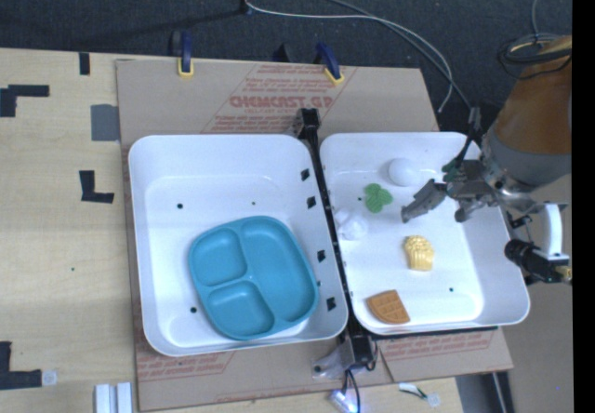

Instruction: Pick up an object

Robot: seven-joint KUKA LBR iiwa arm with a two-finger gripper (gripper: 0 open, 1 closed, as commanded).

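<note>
Yellow corn-like piece [419, 252] lies mid right bin [465, 309], near a green item [376, 197], white ball [403, 171] and tan wedge [388, 307]. Gripper [444, 200] hovers above them, fingers spread, gripping nothing. Pick not yet made; descent, closing and lift remain. Blue divided tray [251, 276] sits in left bin [158, 179].
</note>
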